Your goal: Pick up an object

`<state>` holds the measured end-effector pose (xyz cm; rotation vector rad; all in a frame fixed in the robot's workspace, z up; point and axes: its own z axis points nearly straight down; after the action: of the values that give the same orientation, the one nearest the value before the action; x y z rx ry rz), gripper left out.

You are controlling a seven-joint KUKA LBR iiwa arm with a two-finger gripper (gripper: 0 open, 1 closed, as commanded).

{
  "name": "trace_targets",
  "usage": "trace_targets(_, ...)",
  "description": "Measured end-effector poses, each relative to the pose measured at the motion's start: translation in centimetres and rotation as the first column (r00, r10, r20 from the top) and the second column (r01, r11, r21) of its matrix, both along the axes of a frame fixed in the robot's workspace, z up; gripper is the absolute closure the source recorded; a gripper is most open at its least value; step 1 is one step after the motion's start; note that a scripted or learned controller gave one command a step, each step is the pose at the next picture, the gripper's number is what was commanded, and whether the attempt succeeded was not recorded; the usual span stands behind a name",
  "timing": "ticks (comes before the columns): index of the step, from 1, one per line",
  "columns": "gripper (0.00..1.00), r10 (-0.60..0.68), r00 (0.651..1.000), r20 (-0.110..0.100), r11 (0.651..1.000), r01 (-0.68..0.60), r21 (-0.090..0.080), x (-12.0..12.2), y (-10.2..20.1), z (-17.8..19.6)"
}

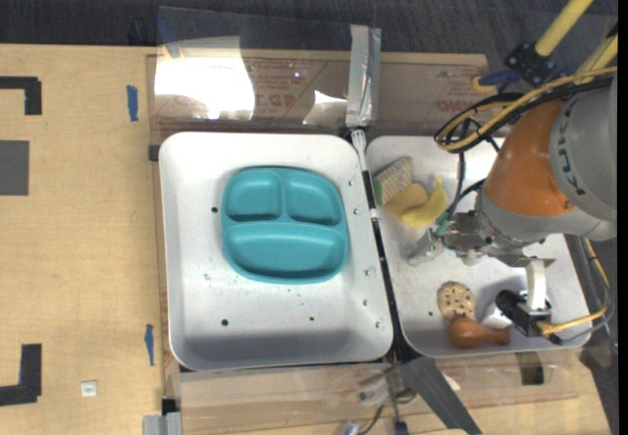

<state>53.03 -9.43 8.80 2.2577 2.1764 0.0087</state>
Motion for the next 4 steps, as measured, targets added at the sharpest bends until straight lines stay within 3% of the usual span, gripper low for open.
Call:
trace_targets(1,0.00,0.056,0.998,-0.003,0.998,-0.056,-0.003,4.8,-6.4,-0.1)
trace_targets(2,0.00,0.239,0.971,-0.002,0.971,-0.239,-0.001,10.2,0.1,-0.1)
trace_targets(3,1.00,0.240,0.971,0.001,0.971,-0.240,-0.006,10.3,0.0,1.1)
trace_targets(4,0.00,0.240,0.971,0.000,0.971,-0.240,-0.006,10.3,0.0,1.1)
